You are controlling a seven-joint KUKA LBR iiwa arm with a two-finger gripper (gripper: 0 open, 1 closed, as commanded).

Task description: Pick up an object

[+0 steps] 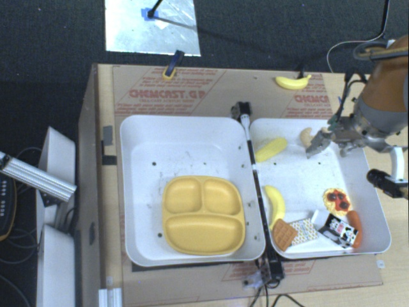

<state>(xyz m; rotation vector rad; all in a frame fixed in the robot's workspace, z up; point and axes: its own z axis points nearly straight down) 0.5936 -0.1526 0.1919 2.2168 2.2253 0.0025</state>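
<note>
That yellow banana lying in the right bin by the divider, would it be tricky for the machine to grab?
Probably somewhat. The banana looks smooth and glossy, so it may slip between hard fingers. Its curved, rounded shape suggests it could swivel or rock if nudged off-centre. It looks like a plastic toy, so likely light and stiff. It also lies close to the divider, leaving little room on that side.
</note>
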